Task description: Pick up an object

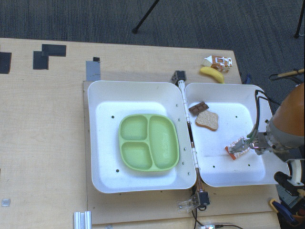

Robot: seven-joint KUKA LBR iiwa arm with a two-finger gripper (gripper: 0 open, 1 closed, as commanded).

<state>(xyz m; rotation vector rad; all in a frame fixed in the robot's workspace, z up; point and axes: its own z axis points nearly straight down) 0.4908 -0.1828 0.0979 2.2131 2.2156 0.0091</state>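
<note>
Dark carpet is running across the top of the frame, and below it a pale wooden counter (43,128) is carrying two shallow white bins side by side. Over at the right, the tool (249,144) is sitting low in the right bin (238,173), and whether it is open or closed I cannot tell from up here. Right at its tip, a small red and white packet (236,150) is lying on the bin floor, touching or nearly touching the tool; a grip on it is not showing. Moving up and left in the same bin, a slice of bread (208,120) is resting flat, with a dark brown piece (198,108) just beside its upper left. Across the divider, the left bin (102,142) is holding a green divided plate (148,142). Outside the bins, toward the upper right, a banana (212,73) is lying on the counter next to a small carton (220,61).
</note>
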